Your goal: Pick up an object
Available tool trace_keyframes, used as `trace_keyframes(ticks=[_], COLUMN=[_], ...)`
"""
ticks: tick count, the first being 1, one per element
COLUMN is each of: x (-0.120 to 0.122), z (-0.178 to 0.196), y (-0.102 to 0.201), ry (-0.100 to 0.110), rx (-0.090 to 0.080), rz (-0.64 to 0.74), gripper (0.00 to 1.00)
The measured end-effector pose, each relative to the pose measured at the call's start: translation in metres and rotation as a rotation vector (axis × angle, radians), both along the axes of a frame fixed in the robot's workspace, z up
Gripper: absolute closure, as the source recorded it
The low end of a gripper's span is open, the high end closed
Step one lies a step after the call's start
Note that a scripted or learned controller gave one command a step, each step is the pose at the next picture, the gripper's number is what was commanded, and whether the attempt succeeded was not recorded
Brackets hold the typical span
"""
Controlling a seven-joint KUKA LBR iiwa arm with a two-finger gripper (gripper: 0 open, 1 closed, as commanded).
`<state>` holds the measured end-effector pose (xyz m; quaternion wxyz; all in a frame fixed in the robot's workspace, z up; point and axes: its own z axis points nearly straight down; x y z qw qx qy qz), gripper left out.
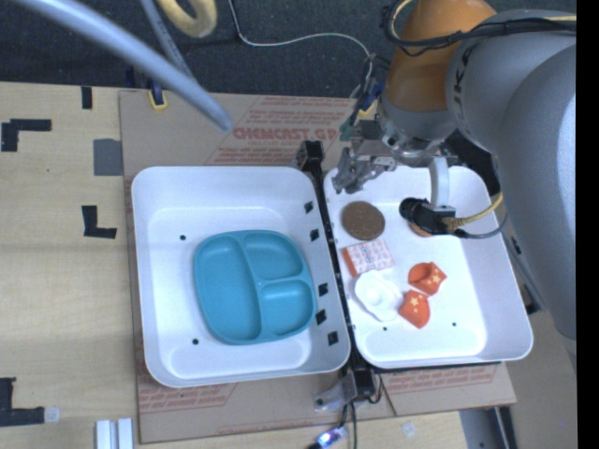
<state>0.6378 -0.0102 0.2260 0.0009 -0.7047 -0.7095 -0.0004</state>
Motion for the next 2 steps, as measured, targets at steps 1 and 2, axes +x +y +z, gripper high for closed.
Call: trace_keyframes(ticks=[1,2], x=[-0.004,-0.013], z=[-0.011,-0.018], y=[0.058,0.112], ry=[0.002,0.003], rx=[-0.001,-0.001], rz=[0.000,0.000], gripper=[1.00,1.00])
